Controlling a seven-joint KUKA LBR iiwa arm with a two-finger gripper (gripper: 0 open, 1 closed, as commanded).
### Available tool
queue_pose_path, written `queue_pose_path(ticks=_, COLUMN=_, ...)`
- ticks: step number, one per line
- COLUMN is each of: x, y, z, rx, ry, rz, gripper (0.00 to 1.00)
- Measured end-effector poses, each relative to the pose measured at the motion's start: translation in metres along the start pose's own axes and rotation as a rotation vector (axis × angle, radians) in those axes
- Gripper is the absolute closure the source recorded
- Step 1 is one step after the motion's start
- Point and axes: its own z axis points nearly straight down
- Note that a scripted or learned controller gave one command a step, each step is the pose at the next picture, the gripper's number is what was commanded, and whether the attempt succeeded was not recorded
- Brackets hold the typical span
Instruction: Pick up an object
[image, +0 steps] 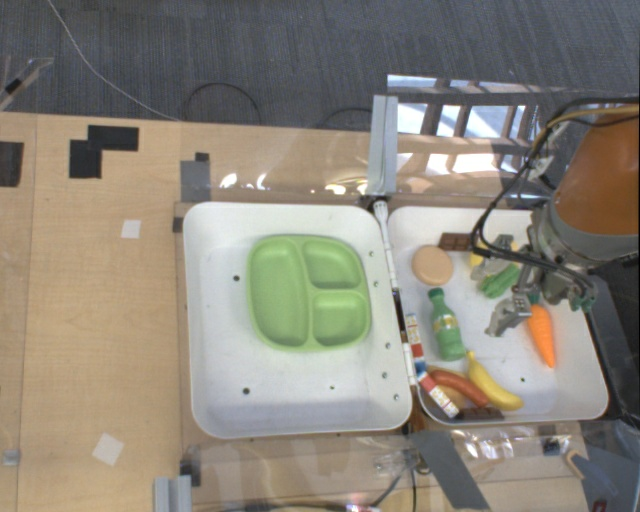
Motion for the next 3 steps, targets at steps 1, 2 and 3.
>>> queue_pose_path(ticks=1, x=0.005, y=-0.002, z=0.105, rx=-0.002, ry=0.010, rz=-0.008, gripper=0.00)
queue_pose_path(ticks=2, x=-0.060, y=-0.020, z=0.126, rx=0.000, ry=-0.005, rz=0.135, gripper=0.00)
queue_pose_path(ticks=3, x=-0.041, y=0.012, z=0.123, rx=0.019, ry=-0.019, rz=0.197, gripper=0.00)
